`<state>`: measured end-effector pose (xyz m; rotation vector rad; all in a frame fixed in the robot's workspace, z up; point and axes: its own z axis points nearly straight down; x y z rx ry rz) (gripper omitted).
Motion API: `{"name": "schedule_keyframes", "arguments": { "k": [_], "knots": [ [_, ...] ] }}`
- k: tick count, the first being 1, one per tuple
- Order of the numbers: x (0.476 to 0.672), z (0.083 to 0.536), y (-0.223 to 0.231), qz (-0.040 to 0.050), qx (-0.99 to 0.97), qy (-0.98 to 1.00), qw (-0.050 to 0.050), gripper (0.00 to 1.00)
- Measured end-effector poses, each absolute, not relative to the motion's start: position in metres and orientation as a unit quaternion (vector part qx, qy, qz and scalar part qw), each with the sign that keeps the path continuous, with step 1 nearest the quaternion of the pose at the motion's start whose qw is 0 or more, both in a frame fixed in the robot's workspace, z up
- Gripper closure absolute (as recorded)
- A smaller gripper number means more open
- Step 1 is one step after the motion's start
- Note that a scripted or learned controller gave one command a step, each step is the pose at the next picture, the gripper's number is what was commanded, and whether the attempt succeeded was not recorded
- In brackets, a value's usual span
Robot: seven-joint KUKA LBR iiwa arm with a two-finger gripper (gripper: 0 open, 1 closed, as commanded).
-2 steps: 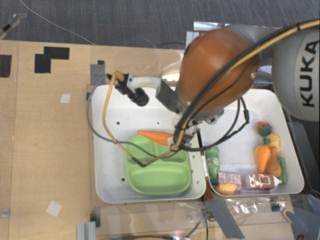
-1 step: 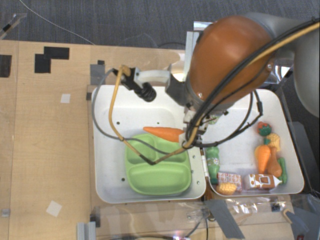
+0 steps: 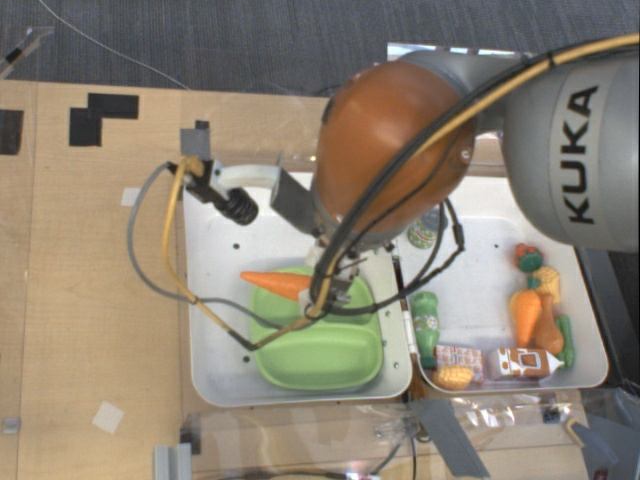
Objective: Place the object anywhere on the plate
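An orange toy carrot [image 3: 277, 283] lies in the left bin [image 3: 215, 278], its pointed tip to the left and its thick end over the upper left rim of the green plate [image 3: 325, 358]. My gripper [image 3: 333, 280] hangs straight above that thick end, at the plate's back edge. The large orange wrist band and the cables hide most of the gripper. I cannot make out whether the carrot is touched or just lying beneath it. The plate sits in the front right part of the left bin.
Yellow and grey cables [image 3: 170, 258] loop over the left bin's left side, from a black fitting [image 3: 236, 206] at its back. The right bin [image 3: 480, 238] holds a green bottle [image 3: 426, 320], a second carrot [image 3: 526, 314], a corn cob [image 3: 455, 376], a small carton [image 3: 522, 364] and other toy food.
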<state>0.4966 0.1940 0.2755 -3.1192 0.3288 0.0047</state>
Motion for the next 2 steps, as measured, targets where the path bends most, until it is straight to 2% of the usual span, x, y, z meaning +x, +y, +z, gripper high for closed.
{"name": "schedule_keyframes", "arguments": {
  "k": [1,2],
  "knots": [
    [0.546,0.273,0.134,-0.0011,-0.993,0.122,0.001,1.00],
    [0.509,0.282,0.166,-0.0012,-0.995,0.097,0.002,1.00]
  ]
}}
